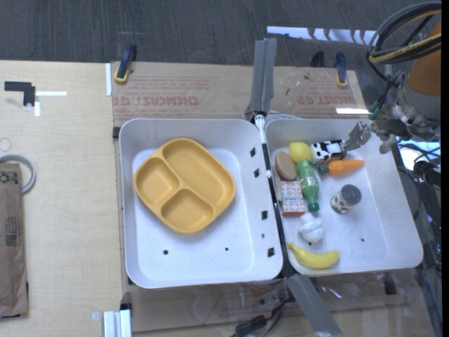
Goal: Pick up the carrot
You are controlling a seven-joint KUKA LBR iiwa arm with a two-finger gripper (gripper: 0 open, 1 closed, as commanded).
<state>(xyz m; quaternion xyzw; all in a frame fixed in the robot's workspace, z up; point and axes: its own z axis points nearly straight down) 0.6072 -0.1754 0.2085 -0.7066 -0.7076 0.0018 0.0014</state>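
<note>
Pale wooden desk point(63, 139) under dark carpet carries two shallow white plastic bins. At the frame's right edge the grey arm is cut off, and its gripper point(359, 135) is too small and blurred to tell whether it is spread or pressed together. Just below it, in the right bin point(393, 237), lies the small orange carrot point(344, 166), tapered, pointing right, beside a black-and-white toy point(326, 149).

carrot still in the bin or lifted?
In the bin. The carrot lies flat on the right bin's floor; the gripper is just above, not around it.
</note>
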